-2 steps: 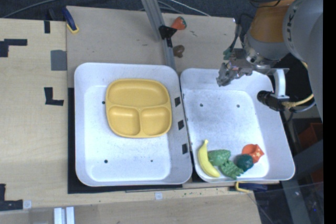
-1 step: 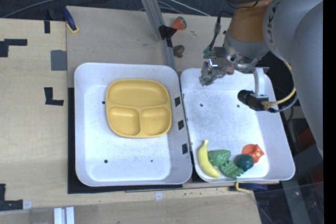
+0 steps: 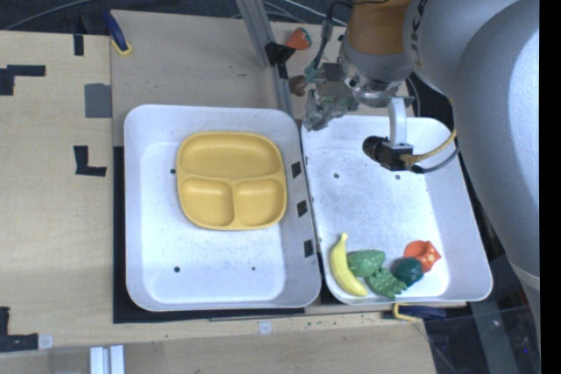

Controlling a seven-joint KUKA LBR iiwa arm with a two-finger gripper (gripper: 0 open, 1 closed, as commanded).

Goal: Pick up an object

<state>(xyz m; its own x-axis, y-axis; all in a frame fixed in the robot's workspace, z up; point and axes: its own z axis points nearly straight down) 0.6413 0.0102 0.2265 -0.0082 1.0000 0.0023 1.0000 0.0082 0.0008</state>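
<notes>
Several small toy foods lie in the near corner of the right bin [image 3: 438, 206]: a yellow banana [image 3: 343, 269], a green leafy piece [image 3: 367, 261], a dark green piece [image 3: 407, 271] and a red-orange piece [image 3: 422, 253]. My gripper [image 3: 323, 111] hangs at the bin's far left corner, well away from them, just above the rim between the two bins. Nothing shows between its fingers.
A yellow three-compartment plate [image 3: 232, 179] lies in the left bin [image 3: 158, 276]. A grey metal post [image 3: 250, 4] rises behind the bins, with an orange clip [image 3: 299, 38] beside it. The arm's bulky grey body covers the right side.
</notes>
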